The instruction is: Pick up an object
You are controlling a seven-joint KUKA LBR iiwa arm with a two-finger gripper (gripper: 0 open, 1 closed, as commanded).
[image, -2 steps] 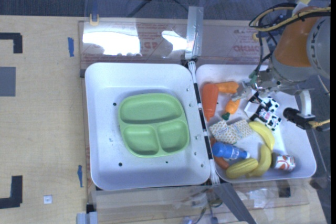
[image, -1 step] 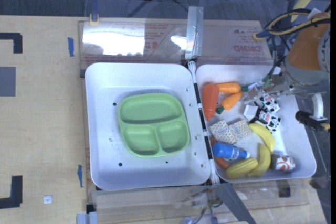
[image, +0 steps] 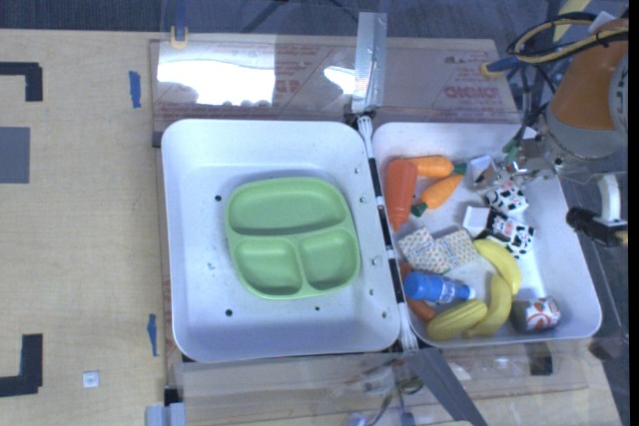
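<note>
Nothing lifted yet: gripper (image: 519, 158) at right bin's (image: 589, 299) 1 o'clock corner, jaws' state unreadable; bananas (image: 496, 286), carrots (image: 431, 168) lie untouched.

A: Bins? Left bin (image: 190, 244) and right bin (image: 579, 264): smooth white plastic, slight sheen. Green tray (image: 292, 236): matt plastic.

B: Bench (image: 80, 214): pale wood, matt. Bananas (image: 489, 299) glossy, plastic-looking. Clear panel (image: 260, 65) behind: glare-bright, see-through plastic.
</note>
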